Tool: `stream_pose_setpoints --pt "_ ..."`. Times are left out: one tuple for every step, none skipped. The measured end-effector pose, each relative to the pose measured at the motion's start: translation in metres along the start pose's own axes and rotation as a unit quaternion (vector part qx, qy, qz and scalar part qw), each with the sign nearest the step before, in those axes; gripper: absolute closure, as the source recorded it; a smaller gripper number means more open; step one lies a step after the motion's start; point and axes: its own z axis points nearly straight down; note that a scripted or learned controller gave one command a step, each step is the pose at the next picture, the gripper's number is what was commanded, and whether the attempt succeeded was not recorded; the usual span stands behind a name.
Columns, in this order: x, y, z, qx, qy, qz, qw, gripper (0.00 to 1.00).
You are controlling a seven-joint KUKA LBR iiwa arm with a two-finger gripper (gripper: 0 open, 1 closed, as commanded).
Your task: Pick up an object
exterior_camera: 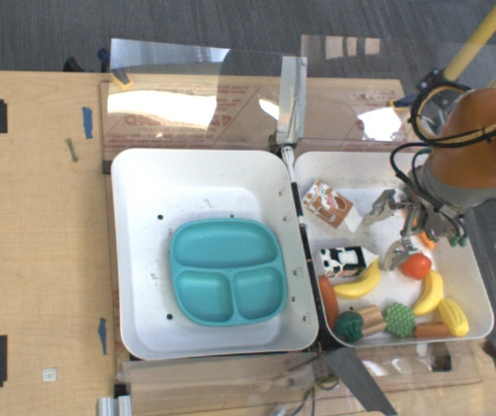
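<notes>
Teal divided plate (227, 270) in left white bin (135, 232); yellow bananas (358, 283), red tomato (415, 267), black-and-white cow (342, 262) in the right.

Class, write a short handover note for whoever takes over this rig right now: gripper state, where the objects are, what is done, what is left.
Gripper: open, low over the right bin, holding nothing.
Nearest things: red tomato, banana, black-and-white carton, brown-and-white packet.
Left bin: teal divided plate.
Done: arm is over the objects.
Left: close on one object and lift it.
</notes>
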Motion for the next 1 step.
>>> stream_pose_setpoints --pt "0.047 -0.0267 -0.0007 0.0 0.002 -0.079 0.9969 0.0"
